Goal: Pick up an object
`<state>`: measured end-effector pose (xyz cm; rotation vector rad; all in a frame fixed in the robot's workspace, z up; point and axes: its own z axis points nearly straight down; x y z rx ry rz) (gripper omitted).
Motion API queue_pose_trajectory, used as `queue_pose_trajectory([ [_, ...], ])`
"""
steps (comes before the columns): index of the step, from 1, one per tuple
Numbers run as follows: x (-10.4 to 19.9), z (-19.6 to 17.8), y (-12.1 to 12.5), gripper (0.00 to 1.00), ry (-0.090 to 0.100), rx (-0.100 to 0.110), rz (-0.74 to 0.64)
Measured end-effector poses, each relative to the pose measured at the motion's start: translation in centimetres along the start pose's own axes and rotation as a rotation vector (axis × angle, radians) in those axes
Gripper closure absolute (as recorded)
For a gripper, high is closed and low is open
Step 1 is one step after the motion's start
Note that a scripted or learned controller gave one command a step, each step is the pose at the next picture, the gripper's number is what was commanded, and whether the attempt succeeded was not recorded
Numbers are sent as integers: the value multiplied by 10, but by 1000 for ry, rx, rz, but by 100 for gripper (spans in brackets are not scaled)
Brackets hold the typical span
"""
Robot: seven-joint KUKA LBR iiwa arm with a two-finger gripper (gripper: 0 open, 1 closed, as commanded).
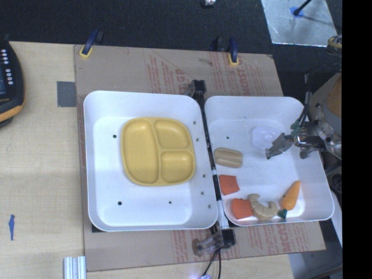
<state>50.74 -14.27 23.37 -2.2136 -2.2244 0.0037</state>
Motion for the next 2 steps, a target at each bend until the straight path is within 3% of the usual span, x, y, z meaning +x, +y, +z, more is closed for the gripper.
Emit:
queue_pose_trajectory([
  [1,52,37,65,0,-1,-3,-7],
  [2,47,25,62,100,-3,-1,1],
])
